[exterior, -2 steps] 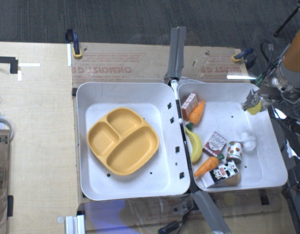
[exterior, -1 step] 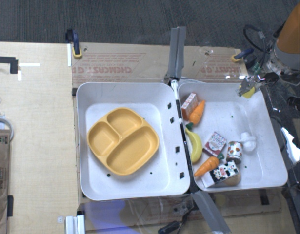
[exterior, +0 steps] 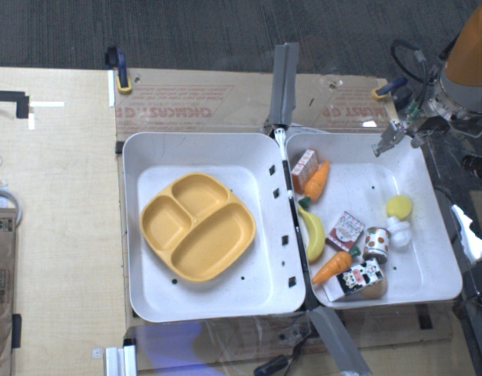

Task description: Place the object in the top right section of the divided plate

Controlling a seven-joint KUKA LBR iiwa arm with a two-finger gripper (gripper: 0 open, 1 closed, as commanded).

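Bench: we see a pale wood top (exterior: 52,233) with dark floor behind it and cardboard (exterior: 201,104) under the far edge of the bins.
Left bin (exterior: 146,288): white and shallow, we use it as our landmark; it holds the yellow divided plate (exterior: 197,225), three sections.
Right bin (exterior: 429,280): touching the left bin's right side, a grey divider (exterior: 284,84) rising at the far end of the seam.
Objects: all in the right bin, so right of the left bin. Banana (exterior: 313,233) and a carrot (exterior: 317,178) beside a small box (exterior: 303,165) lie closest to it; second carrot (exterior: 332,267), red carton (exterior: 346,229), can (exterior: 376,243), cow-print box (exterior: 358,279) and a yellow and white piece (exterior: 398,218) lie farther out.
Gripper (exterior: 385,143): over the right bin's far right corner, away from the left bin; we can't tell its finger spread, nothing seen held.
Relation: every object lies nearer us and toward the left bin from the gripper, none touching it; the first carrot and small box are well apart from it.
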